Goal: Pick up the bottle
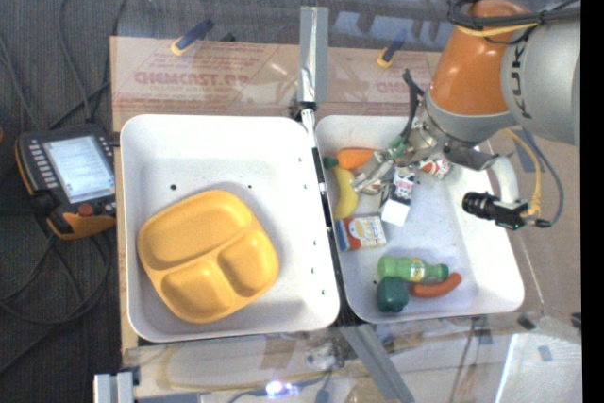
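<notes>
Camera view puts the bottle (412,270), lying three-to-nine, at six o'clock from the gripper (385,168), whose grip state cannot be told.

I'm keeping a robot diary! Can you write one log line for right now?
gripper: over right bin, above small carton | bottle: lying near front, untouched | left bin: yellow tray

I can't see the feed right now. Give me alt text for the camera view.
The gripper sits low in the right bin near a carrot and a banana, well away from the green bottle lying by the front wall. The left bin holds a yellow divided tray.
</notes>
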Tool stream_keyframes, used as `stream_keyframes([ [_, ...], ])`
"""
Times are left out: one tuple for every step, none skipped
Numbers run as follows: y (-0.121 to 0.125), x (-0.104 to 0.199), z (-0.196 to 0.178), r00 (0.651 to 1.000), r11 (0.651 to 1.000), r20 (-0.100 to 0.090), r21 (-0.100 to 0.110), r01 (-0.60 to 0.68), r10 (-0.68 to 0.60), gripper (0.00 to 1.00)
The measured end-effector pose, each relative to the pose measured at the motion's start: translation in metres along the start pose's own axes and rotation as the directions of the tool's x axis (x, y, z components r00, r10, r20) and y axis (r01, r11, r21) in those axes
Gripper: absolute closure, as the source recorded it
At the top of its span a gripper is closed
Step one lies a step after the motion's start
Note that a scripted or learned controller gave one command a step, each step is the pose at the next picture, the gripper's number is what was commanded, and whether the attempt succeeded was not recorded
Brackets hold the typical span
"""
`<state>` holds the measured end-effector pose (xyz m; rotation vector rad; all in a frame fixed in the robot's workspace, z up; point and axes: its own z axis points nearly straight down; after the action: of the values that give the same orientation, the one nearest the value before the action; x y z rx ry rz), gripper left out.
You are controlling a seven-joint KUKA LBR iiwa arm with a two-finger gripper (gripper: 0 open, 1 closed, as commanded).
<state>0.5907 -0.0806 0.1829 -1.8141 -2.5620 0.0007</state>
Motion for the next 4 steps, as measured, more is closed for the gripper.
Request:
stream_keyframes([
  [0.001, 0.000, -0.009, 1.000, 1.000, 0.000, -0.001, -0.001, 0.001, 1.00],
  [0.000, 0.000, -0.009, 1.000, 1.000, 0.000, 0.000, -0.001, 0.001, 0.00],
  [-0.065, -0.012, 0.009, 1.000, 1.000, 0.000, 0.001, 0.024, -0.024, 0.00],
  [-0.115, -0.013, 0.091, 0.998, 0.998, 0.003, -0.007, -0.060, 0.060, 0.00],
])
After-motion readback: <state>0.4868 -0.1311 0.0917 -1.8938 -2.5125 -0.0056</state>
